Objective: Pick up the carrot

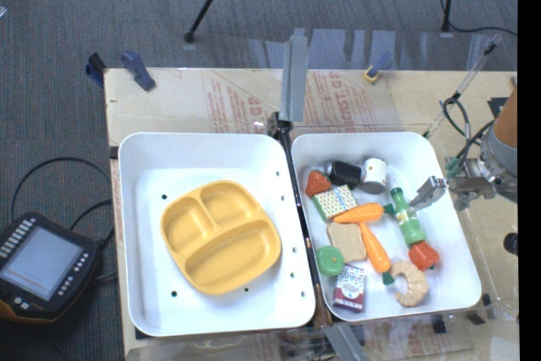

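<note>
An orange carrot (375, 248) with a green tip lies at a slant in the middle of the right bin (452, 182), partly over a bread slice (346, 240). A second orange carrot-like piece (360, 213) lies crosswise just above it. My gripper (429, 191) hangs over the right side of that bin, above and to the right of both orange pieces, near a green bottle (407, 220). Nothing orange is at the gripper.
The right bin also holds a dark can (358, 173), a red strawberry (318, 183), a checkered box (335, 201), a green disc (330, 259), a red packet (349, 287), a red pepper (424, 255) and a shrimp (412, 283). The left bin (144, 182) holds a yellow divided plate (221, 234).
</note>
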`<state>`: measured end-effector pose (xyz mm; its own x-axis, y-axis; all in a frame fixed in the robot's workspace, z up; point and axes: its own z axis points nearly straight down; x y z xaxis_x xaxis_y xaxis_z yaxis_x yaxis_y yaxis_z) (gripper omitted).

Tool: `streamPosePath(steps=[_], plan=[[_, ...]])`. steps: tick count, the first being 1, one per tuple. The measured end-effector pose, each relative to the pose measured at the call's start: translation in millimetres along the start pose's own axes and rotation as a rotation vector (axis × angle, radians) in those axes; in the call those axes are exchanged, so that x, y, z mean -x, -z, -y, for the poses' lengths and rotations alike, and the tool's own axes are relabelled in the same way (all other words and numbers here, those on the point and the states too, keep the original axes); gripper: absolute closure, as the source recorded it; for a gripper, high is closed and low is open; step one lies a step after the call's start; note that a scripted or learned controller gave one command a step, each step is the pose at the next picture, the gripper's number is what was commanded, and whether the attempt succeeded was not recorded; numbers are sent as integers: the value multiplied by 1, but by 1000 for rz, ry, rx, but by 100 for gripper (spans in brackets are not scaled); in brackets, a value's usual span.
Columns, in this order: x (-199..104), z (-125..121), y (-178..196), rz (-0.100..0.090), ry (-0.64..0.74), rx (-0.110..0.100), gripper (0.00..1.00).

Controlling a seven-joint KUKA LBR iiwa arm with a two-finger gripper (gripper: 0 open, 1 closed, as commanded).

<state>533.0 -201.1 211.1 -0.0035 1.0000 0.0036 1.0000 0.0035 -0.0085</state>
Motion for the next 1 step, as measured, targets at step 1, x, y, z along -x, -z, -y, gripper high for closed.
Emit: streamPosePath(steps=[1], plan=[[-48, -20, -112, 2, -82, 6, 0]])
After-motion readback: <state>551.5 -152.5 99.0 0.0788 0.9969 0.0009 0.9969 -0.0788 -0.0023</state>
